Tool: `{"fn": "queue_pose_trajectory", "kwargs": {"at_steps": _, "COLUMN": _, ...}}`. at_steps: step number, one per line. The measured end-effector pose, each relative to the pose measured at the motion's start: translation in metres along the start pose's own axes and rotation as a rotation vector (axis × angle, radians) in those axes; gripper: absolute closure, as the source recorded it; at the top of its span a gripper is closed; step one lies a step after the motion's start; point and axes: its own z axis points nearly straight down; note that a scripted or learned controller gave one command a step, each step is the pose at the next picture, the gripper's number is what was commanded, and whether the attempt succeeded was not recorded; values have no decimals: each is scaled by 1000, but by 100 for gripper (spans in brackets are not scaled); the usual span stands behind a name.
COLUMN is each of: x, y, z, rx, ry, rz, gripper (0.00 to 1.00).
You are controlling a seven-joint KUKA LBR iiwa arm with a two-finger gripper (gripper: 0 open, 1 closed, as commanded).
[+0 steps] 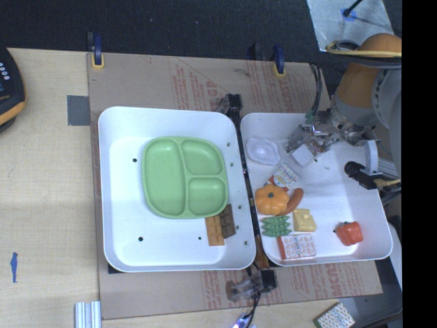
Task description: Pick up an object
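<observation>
Above the right bin (369, 251), gripper (308, 142) hovering near its far wall, finger state impossible to tell, orange pumpkin toy (272, 200) lying apart toward the bin's near left, red toy (349, 233) sitting near the front.

A single fixed camera looks down at a slant on the two shallow white plastic bins (109, 183), taking in both, from moderately far.

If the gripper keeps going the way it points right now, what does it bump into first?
Probably the clear plastic cup, just ahead of the gripper in the right bin. Depth is hard to judge, so it might pass over it.
</observation>
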Motion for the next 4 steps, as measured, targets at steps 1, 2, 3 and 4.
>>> {"fn": "queue_pose_trajectory", "kwargs": {"at_steps": 1, "x": -41, "y": -49, "z": -62, "rx": 1, "ry": 2, "rz": 9, "gripper": 0}}
{"fn": "queue_pose_trajectory", "kwargs": {"at_steps": 2, "x": -39, "y": -43, "z": -31, "rx": -22, "ry": -5, "rz": 6, "gripper": 0}}
{"fn": "queue_pose_trajectory", "kwargs": {"at_steps": 3, "x": -10, "y": -168, "z": -34, "rx": 7, "ry": 6, "rz": 6, "gripper": 0}}
{"fn": "queue_pose_trajectory", "kwargs": {"at_steps": 4, "x": 33, "y": -42, "z": -68, "rx": -11, "ry": 3, "rz": -4, "gripper": 0}}
